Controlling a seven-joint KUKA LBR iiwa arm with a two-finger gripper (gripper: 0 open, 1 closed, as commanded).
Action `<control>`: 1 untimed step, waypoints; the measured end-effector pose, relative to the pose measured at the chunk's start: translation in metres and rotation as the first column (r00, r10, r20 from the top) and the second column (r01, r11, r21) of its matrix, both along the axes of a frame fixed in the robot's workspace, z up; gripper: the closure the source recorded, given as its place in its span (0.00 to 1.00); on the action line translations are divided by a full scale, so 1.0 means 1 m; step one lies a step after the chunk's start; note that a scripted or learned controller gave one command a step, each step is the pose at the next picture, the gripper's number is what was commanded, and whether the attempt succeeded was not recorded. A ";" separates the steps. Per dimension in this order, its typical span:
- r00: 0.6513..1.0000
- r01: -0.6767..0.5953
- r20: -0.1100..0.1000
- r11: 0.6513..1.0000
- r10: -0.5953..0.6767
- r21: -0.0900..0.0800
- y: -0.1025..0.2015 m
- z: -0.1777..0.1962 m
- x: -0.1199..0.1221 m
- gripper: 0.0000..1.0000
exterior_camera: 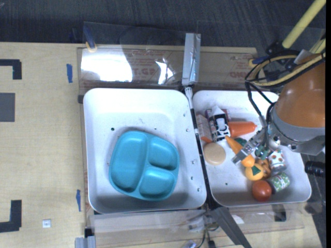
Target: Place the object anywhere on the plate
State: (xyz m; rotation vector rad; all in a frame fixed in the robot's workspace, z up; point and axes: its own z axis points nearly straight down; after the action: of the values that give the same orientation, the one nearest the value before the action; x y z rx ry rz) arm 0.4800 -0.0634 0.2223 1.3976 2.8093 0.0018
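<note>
Dark grey carpet runs across the top, above a light wood table [36,154] with black corner marks and bits of blue tape along its left part. Clear plastic sheet [129,61] stands taped behind the bins, catching glare.

Left bin [98,107], white and shallow, holds a blue plate [145,165] with three sections, sitting toward the bin's front and middle, slightly rotated. Nothing rests on the plate.

Metal strip [191,58] rises at the seam where the two bins meet.

Right bin [227,182] carries the clutter. Near its left wall: a small packet with black-and-white label [219,124], upright-ish toward the back. Just in front of it, a round tan bun-like piece [215,153]. An orange carrot [242,128] lies across the back-middle, with a smaller orange wedge [234,144] just below it. Further right and toward the front: a yellow-orange toy fruit [254,170], a red tomato [262,189] near the front rim, a small green can [280,181] beside it, and a spotted white-red piece [277,159] just above the can.

End effector [249,150] hangs low in the right bin, metal fingers pointing left-down over the orange wedge and the yellow fruit; cannot tell if the fingers are spread or closed, or whether anything is pinched. Grey arm with orange band [305,102] comes in from the right, black cables [269,68] looping above it, a yellow pole [307,17] at the top right corner.
</note>
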 end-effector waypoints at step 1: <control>0.998 -0.064 -0.001 0.998 0.064 0.002 0.069 -0.004 0.050 1.00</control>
State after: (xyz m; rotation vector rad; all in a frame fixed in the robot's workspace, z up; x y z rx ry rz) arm 0.5301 0.0053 0.2185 1.3085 2.8542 0.0038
